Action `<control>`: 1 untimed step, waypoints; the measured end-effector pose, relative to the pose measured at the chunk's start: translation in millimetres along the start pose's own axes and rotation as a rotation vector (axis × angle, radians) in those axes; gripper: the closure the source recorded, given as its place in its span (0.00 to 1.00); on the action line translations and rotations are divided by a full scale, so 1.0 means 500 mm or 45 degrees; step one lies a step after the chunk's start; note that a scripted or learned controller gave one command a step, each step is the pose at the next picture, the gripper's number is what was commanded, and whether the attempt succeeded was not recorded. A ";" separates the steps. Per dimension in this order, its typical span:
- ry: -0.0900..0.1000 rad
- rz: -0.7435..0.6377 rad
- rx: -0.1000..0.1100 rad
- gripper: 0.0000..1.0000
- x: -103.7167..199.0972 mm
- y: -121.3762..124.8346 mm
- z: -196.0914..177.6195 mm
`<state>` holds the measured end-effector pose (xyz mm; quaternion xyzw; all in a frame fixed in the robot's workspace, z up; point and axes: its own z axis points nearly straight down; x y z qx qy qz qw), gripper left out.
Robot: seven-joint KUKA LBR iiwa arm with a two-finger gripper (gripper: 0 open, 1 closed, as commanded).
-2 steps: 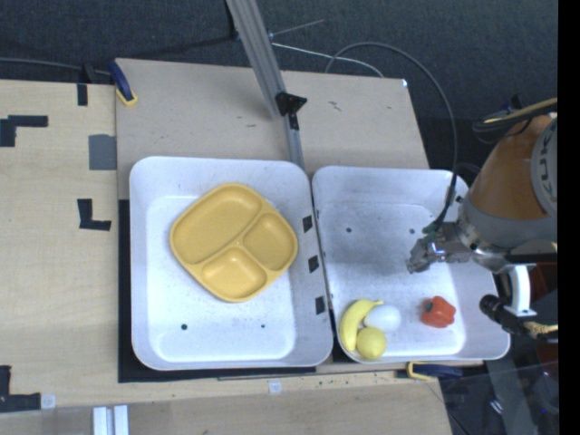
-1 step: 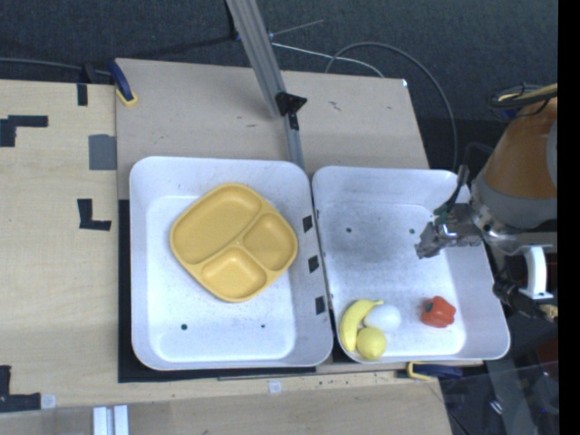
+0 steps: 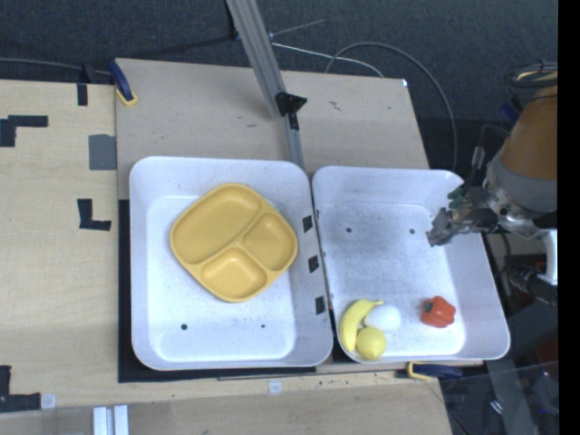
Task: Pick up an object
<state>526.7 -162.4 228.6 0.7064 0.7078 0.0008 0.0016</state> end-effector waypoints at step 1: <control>0.004 -0.007 0.005 1.00 0.104 0.027 0.000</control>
